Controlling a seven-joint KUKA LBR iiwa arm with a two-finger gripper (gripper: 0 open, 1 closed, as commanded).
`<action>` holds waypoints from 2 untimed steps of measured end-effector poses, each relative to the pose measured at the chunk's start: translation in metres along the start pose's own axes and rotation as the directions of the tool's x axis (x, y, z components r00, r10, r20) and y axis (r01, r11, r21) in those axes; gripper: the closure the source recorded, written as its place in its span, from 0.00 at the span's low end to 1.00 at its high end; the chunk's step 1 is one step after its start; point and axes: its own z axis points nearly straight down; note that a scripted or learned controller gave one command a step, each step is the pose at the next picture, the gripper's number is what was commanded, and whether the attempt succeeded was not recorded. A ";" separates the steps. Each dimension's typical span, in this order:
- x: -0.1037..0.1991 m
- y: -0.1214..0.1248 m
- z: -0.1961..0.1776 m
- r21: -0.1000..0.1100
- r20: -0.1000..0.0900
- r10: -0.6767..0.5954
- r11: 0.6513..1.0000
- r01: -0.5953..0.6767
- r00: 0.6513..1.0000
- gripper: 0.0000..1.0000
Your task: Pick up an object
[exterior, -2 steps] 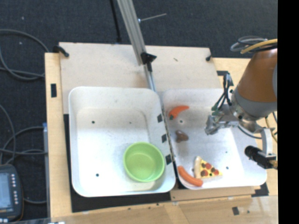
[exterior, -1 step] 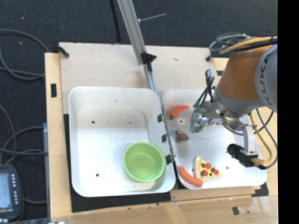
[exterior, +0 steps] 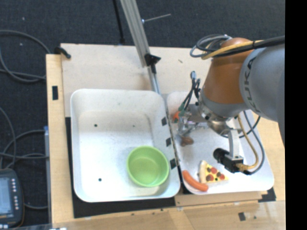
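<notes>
Under wrist, claw [exterior: 184, 128] blurred, grip unclear.

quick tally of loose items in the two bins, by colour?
Green: 1, the bowl in the left bin
Orange: 1, the hot dog in the right bin
Yellow with red spots: 1, the pizza slice
Brown: 1, a small object by the tool, too small to identify
Total: 4

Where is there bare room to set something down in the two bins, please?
The left bin is bare behind and left of the green bowl. The right bin is crowded: gripper, pizza slice and orange sausage.
</notes>
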 end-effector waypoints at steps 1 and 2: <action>0.049 -0.019 -0.007 0.000 -0.001 0.000 1.000 0.000 1.000 1.00; 0.095 -0.030 0.001 0.001 0.001 0.001 1.000 -0.001 1.000 1.00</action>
